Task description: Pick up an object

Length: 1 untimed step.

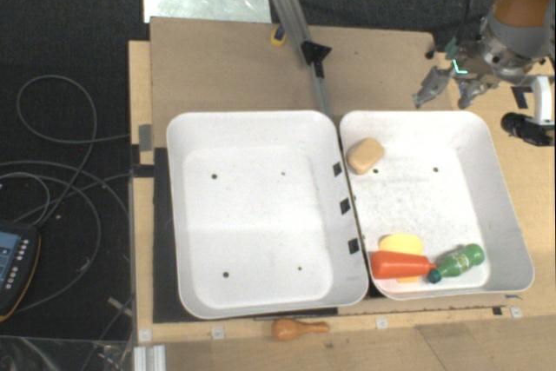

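White plastic, the right bin (486, 152) holds a tan block (365, 155), yellow piece (402, 244), orange carrot (398, 265) and green bottle (457, 261); no readable writing. The gripper (449, 91) hovers above the bin's far edge, fingers apart, holding nothing.

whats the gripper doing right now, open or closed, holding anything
gripper: open, fingers spread with nothing between them, above the far rim of the right bin.

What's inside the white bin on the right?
The right bin holds a tan block, a yellow piece, an orange carrot and a green bottle. The carrot covers part of the yellow piece.
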{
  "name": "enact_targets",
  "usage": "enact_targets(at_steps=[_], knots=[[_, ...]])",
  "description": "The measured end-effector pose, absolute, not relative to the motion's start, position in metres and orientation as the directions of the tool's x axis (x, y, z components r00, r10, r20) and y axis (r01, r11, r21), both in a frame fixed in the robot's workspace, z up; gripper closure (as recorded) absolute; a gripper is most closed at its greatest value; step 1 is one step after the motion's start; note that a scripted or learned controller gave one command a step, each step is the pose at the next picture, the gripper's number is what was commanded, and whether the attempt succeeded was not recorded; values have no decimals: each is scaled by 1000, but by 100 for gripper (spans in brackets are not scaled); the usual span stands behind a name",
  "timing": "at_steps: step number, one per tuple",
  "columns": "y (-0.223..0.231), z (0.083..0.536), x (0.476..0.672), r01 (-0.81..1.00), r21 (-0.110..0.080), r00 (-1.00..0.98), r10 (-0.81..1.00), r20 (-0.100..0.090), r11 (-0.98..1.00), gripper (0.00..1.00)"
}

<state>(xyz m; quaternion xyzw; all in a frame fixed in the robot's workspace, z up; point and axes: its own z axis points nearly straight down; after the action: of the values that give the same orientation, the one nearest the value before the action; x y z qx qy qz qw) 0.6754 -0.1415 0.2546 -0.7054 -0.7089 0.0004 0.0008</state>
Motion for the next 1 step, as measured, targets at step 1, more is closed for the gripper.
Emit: enact_targets(at_steps=[1], knots=[[-141,257,676,1000,2,-7,1000,-1,7,0]])
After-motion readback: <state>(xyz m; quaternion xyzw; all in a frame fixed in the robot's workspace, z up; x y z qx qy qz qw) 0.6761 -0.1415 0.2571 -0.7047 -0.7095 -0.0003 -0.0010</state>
